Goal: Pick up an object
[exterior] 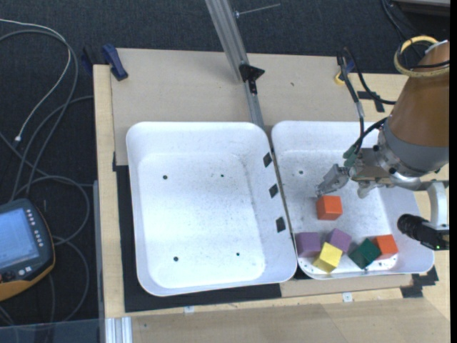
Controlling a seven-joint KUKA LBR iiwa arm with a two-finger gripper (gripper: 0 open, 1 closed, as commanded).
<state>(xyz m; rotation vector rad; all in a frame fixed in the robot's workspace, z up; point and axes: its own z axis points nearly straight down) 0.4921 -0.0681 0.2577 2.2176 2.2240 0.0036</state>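
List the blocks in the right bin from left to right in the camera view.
Purple block → yellow block → green block → small orange block. The larger orange block and the second purple one overlap others in x, so both are left out.

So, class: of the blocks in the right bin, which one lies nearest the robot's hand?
The orange block lying alone mid-bin, just below the hand. The others, purple, yellow, green and a second orange one, cluster along the bin's near edge.

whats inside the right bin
The right bin holds an orange block beside the claw, plus purple, yellow, green and small orange blocks along its near edge. The arm covers its far right part.
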